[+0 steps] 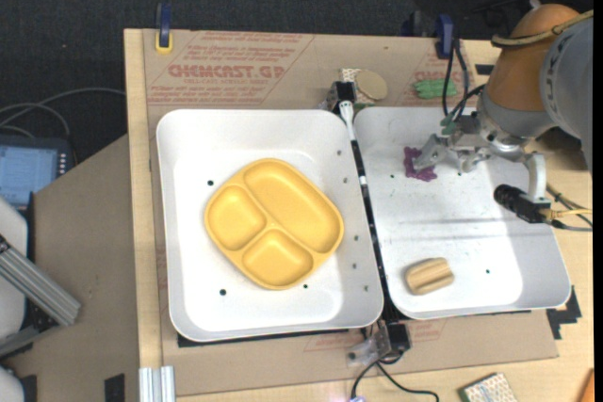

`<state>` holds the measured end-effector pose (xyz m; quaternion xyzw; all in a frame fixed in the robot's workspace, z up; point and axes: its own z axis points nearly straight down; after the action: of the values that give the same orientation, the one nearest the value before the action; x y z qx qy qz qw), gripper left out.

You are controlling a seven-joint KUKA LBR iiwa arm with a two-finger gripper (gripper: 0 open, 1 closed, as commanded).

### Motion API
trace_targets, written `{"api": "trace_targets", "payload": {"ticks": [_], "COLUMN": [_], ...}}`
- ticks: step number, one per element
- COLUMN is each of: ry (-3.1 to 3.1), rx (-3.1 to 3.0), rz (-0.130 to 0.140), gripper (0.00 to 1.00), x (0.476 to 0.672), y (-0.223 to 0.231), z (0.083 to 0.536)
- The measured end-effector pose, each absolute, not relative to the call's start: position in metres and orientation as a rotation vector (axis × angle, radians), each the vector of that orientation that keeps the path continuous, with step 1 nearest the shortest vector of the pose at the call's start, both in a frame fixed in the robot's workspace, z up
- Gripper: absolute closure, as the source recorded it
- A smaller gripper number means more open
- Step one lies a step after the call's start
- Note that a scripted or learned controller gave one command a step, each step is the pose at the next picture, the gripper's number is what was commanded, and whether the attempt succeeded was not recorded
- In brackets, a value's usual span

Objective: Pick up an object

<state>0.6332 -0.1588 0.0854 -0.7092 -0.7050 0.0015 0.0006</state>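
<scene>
We see a small, jagged purple object [418, 162] in the right bin's [528, 289] upper part, just beside the gripper [459, 149]; whether it is grasped, we cannot tell. Nearer lies a tan bread-like roll [429, 276]. A glossy yellow three-compartment tray [273, 222] sits in the left bin [188, 155].

I count two shallow white bins on my table [236, 71], the left bin [179, 202] and the right bin [471, 231], set side by side and touching along their inner edges. The left bin holds one thing: a single yellow divided plate [273, 221] with three compartments. The right bin holds two things: one small purple object [417, 163] near its far side and one tan bread-roll-shaped piece [429, 275] near its front edge. That makes three loose objects across two bins. Beyond the bins, on the table's far edge, I count one green item [433, 89], one round tan disc [373, 87], and two blue clamps [164, 25] [443, 33].
</scene>
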Motion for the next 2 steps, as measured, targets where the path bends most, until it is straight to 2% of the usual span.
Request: {"api": "trace_targets", "payload": {"ticks": [1, 2], "ry": [-2.221, -2.22], "rx": [-2.225, -2.225], "rz": [-0.003, -0.002], "gripper": [1.0, 0.0], "x": [0.6357, 0.6354], "y": [-0.1542, -0.1543], "z": [0.0967, 0.0961]}}
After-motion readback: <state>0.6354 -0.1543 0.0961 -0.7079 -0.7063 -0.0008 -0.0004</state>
